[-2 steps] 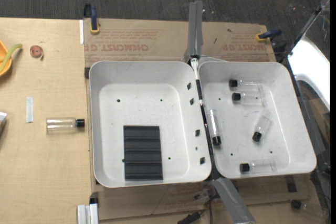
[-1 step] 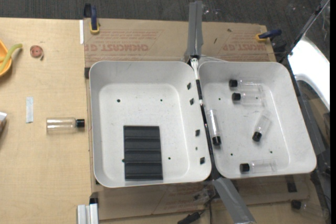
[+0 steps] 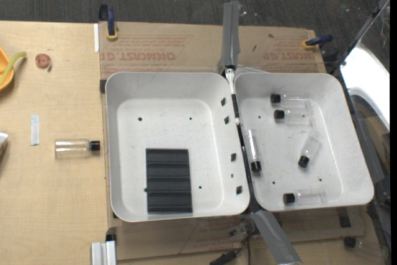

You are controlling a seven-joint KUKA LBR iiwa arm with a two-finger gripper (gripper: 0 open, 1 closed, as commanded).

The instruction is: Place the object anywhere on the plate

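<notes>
Claw state: I cannot tell. Five clear vials (image 3: pixel 308 152) scattered in right bin (image 3: pixel 353 133), well apart from dark ribbed plate (image 3: pixel 168 180) in left bin (image 3: pixel 124 133). Risk I see: vials smooth, round, likely roll or slip during pinch.

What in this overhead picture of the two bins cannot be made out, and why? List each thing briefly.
- Yellow object, camera view: cut off by the left edge, so its kind is unclear.
- Clear bottles in the right bin: see-through against white, so their outlines and contents are hard to tell.
- Small round thing on the bench: too small to identify.
- Dark ridged plate in the left bin: its material cannot be told.
</notes>
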